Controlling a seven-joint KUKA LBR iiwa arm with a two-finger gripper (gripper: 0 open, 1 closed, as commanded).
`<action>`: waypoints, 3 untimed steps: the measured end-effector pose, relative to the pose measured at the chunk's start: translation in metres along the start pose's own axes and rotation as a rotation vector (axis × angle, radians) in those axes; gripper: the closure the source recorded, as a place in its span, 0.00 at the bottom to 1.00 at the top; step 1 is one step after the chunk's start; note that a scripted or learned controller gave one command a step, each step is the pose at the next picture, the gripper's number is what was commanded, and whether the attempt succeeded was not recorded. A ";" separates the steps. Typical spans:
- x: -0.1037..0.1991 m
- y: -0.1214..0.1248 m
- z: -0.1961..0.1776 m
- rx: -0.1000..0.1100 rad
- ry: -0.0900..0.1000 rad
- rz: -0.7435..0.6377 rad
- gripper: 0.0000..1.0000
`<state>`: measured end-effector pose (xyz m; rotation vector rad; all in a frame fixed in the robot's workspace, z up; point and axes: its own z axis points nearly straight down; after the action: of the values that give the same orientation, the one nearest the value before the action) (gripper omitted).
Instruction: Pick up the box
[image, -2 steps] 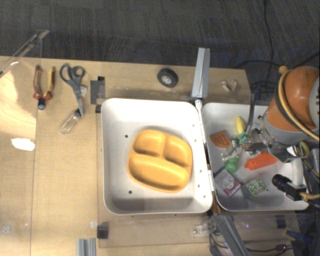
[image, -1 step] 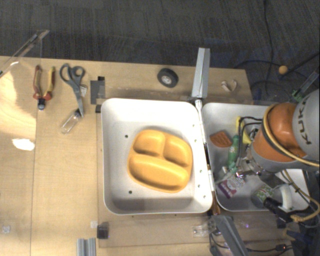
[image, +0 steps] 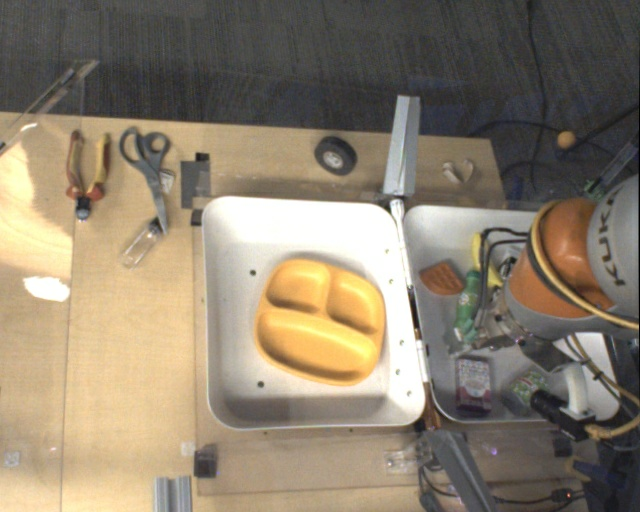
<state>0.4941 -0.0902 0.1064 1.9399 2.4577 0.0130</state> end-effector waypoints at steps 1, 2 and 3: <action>0.000 0.000 0.000 0.000 0.000 0.000 0.00; 0.000 -0.003 0.016 -0.001 0.000 0.053 0.00; -0.002 0.001 0.004 -0.013 -0.008 0.052 1.00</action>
<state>0.4956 -0.0917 0.1027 1.9939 2.3953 0.0214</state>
